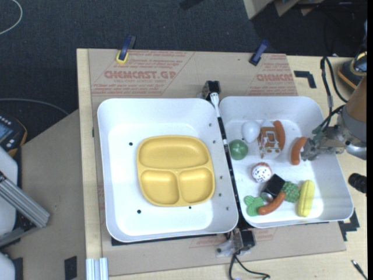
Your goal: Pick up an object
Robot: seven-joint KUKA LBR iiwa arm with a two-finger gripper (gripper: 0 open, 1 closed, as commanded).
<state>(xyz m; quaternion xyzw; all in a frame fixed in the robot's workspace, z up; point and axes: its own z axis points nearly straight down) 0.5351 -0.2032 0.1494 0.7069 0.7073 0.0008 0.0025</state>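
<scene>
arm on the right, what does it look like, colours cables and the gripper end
The arm is grey, rounded and metallic, entering from the right edge. An orange patch shows further up it, near the frame's top right. Dark cables loop alongside it over the bench. Its gripper is a small dark grey block of metal parts, too small and blurred to make out markings.

place: robot lab | evidence: clamped bench (175,69), bins (111,156), cables (245,267)

The bench (175,69), covered in brown printed cardboard, bore two shallow white bins, left bin (116,156) touching right bin (332,179).
</scene>
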